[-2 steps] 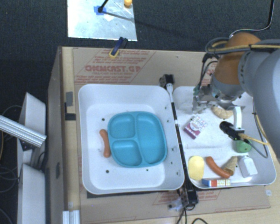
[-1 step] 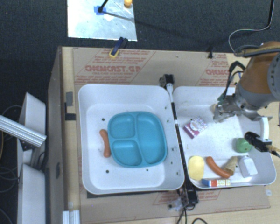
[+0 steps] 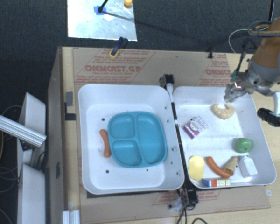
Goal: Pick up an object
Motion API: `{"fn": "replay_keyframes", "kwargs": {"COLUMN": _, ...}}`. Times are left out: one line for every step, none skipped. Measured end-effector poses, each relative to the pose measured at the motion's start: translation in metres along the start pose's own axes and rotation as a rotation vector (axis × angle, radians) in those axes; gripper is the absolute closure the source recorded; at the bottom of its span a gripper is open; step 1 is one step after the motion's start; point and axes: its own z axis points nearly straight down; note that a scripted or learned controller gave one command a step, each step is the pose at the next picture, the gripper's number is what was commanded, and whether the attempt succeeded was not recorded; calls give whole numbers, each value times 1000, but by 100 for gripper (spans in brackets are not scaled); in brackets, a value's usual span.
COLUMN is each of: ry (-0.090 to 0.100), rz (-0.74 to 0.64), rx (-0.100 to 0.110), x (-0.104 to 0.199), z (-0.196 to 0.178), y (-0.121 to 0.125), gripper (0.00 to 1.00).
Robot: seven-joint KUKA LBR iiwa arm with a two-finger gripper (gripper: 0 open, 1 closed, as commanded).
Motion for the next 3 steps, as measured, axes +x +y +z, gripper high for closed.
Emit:
{"fn": "replay_keyframes", "kwargs": {"ry": 0, "rz": 0, "rx": 1, "x": 0, "z": 0, "y": 0, "gripper": 0}}
{"fn": "replay_keyframes", "kwargs": {"ry": 2, "rz": -1, "rx": 4, "x": -2, "z": 54, "y": 7, "gripper": 0}}
{"fn": "replay_keyframes", "kwargs": {"ry": 1, "rz": -1, "rx": 2, "x": 9, "z": 78, "y": 14, "gripper": 0}}
